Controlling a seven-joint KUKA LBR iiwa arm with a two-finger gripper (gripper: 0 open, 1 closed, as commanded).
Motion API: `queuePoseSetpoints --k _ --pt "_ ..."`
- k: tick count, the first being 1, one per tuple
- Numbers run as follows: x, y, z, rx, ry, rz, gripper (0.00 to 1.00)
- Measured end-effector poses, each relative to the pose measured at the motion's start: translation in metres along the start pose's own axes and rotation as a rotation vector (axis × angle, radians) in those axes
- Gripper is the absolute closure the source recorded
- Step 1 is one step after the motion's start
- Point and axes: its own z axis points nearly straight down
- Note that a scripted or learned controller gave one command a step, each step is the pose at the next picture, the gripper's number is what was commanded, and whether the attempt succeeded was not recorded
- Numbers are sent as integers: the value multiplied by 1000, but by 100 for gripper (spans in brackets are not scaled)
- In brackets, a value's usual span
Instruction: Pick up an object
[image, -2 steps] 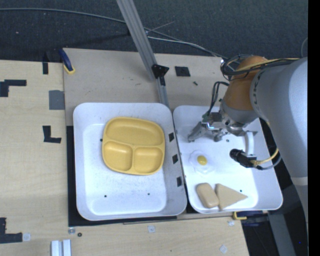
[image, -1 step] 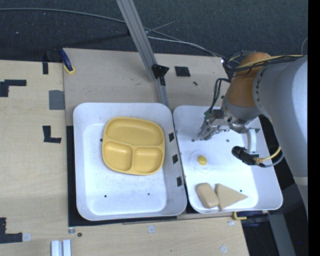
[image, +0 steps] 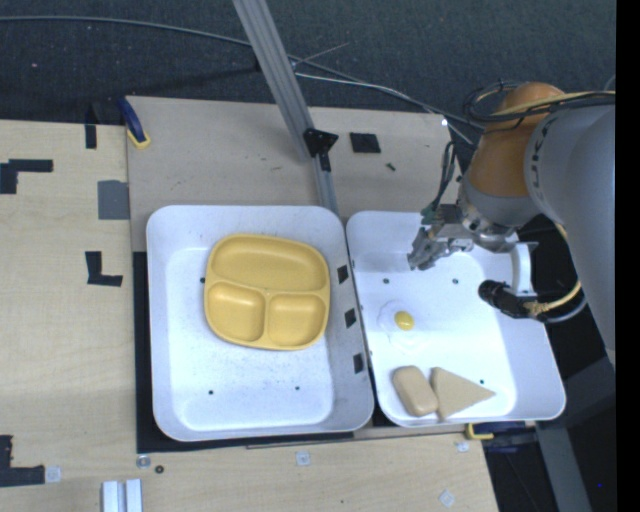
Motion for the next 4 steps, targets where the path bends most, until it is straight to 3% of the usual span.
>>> queuePoseSetpoints --k 2,3,4 --pt "11 1 -102 -3 0 -1 100" --pt "60 -24 -96 4 1 -4 100" --pt "110 -33 -83 5 1 -5 100"
